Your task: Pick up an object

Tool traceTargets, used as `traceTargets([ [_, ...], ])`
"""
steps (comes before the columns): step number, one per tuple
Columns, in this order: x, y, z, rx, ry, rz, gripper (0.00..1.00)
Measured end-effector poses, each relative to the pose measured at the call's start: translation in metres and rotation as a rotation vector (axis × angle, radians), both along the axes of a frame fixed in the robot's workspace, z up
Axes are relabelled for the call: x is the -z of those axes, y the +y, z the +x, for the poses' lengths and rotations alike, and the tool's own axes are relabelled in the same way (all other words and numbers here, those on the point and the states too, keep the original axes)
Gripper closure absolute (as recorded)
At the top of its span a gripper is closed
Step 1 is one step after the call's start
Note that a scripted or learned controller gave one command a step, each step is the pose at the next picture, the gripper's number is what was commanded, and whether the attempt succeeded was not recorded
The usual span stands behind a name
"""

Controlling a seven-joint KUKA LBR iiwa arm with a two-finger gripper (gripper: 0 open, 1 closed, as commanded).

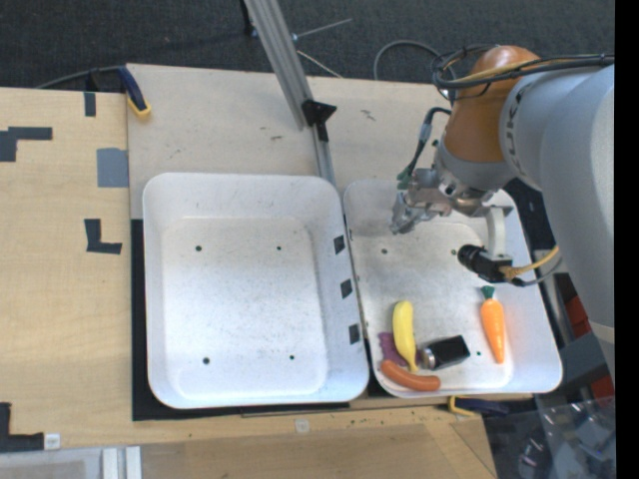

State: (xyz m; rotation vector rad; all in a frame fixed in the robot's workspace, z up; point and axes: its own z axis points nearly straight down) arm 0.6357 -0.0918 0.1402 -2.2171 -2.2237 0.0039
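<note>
Camera view: the pale wooden worktop (60,267) carries two shallow white plastic bins side by side. The left-hand bin (165,267) shows a bare speckled floor. The right-hand bin (374,297) holds all the loose items, grouped along its near edge. A yellow toy banana (403,333) lies lengthwise, with a reddish-orange toy sausage (409,377) just beside its near end. A small black rectangular block (445,351) lies just right of the banana, and a small purple piece (386,345) shows at the banana's left side, mostly hidden. An orange toy carrot with a green top (493,327) lies apart from these, toward the bin's right rim. A slanted grey metal post (288,58) crosses the far side of the worktop and ends at a black bracket (319,111) near where the bins meet. The grey arm with its orange band (489,108) reaches over the far right part of the right-hand bin. The end effector (402,220) hangs over the bin's bare far-left area; whether its fingers are spread or pressed together cannot be told, and nothing is seen between them. The banana, sausage, block and carrot all lie well apart from it, toward the near side.
</note>
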Motion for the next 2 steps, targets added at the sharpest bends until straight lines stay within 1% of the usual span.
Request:
traceTargets([
  [1, -0.058, -0.007, -0.001, 0.002, -0.006, -0.001, 1.00],
  [2, -0.105, -0.015, 0.002, 0.002, -0.006, 0.000, 1.00],
])
